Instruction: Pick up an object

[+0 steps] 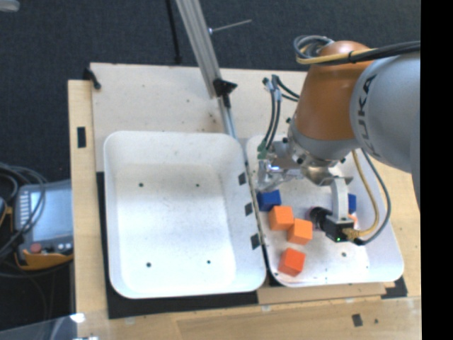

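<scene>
Over the right bin (pixel 382 261), the gripper (pixel 267 178) touches the blue block (pixel 269 200), grip unclear.

Part of the maker's name, "KUKA", is printed in dark letters on the grey arm casing (pixel 386 112) at the right of the frame; the letters run vertically and are partly cut off. No other text can be read.
</scene>
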`<state>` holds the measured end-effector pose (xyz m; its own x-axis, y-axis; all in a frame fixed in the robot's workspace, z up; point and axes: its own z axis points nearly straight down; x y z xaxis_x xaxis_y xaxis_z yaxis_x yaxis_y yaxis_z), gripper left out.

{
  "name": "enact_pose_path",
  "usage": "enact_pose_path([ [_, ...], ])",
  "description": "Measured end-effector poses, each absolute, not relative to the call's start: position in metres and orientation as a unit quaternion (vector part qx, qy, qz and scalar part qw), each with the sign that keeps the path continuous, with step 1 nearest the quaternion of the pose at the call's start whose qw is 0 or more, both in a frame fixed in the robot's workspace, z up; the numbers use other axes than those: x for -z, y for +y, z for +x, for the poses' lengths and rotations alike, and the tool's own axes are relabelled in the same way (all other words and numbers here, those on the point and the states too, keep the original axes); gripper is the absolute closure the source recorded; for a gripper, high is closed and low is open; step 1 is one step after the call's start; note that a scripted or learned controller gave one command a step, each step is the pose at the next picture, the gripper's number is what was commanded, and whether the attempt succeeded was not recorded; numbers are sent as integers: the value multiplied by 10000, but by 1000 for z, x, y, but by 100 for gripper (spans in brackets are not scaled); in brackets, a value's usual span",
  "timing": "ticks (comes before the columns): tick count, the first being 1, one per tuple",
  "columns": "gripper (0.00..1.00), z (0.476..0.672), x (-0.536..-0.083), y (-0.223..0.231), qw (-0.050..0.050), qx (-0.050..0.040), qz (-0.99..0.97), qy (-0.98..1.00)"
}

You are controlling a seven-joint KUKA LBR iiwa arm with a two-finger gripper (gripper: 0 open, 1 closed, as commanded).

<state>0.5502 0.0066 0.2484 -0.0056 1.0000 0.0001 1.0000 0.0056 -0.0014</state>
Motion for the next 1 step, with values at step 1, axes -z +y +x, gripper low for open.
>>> enact_pose_path([
  [1, 100, 547, -241, 58, 12, -1, -7065, -7077],
])
